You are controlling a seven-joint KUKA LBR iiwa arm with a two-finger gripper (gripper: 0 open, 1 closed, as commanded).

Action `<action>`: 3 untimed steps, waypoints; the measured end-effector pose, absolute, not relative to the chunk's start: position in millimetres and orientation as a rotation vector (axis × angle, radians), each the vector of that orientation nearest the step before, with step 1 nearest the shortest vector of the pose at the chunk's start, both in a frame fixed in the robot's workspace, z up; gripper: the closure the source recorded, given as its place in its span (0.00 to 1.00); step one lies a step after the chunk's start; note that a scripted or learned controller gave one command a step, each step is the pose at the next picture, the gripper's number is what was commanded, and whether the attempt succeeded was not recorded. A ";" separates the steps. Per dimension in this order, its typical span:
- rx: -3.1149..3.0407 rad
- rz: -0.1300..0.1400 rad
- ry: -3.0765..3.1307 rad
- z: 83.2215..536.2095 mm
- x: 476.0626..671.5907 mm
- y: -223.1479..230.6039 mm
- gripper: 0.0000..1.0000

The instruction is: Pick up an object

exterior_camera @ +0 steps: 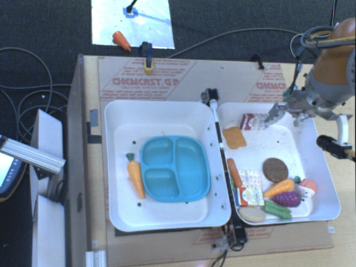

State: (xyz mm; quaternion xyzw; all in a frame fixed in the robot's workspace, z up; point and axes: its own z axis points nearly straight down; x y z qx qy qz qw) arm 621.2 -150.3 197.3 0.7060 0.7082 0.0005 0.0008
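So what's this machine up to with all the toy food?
A grey robot arm with an orange band reaches in from the right, its pincer hovering over the right white bin, near a red-and-white packet. It holds nothing. The left white bin holds a blue divided plate and a toy carrot.

You've got the bench (167, 77) here under a printed cardboard sheet (183, 74), and on that sheet sit two white bins side by side, touching along the middle. That's the left bin (119, 149) and the right bin (322, 182), a yellow clamp (147, 54) at the far edge.
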 end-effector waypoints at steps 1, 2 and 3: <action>2.214 0.007 2.219 86.6 563.9 -137.7 0.00; 2.215 0.004 2.224 85.3 653.6 -119.4 0.00; 2.219 0.000 2.222 84.4 588.4 -133.5 0.00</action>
